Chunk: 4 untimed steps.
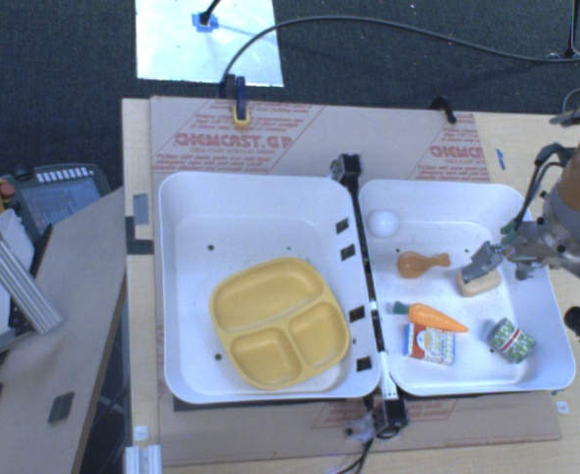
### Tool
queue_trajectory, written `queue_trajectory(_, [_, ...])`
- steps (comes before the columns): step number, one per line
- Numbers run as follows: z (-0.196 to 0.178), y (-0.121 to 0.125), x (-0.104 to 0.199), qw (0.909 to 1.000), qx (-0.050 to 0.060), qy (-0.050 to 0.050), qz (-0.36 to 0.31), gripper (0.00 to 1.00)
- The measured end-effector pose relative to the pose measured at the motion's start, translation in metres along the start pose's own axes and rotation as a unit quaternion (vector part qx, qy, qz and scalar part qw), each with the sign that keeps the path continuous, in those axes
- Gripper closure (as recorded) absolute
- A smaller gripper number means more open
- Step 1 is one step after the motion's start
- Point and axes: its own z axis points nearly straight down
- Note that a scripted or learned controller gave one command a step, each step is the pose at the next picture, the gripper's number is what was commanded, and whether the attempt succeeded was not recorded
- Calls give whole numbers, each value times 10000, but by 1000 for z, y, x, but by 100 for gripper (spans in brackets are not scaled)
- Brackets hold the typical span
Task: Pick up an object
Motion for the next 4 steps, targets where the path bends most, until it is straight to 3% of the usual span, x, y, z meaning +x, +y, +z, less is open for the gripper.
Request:
queue_trajectory(1, [-7,3,0,10000,-63,-12,-17,0])
queue_trajectory(2, [51,1,-8,10000,-49,-9,-8,0])
queue_trajectory(4, [122,6,-4,10000,-55,-8,-8,0])
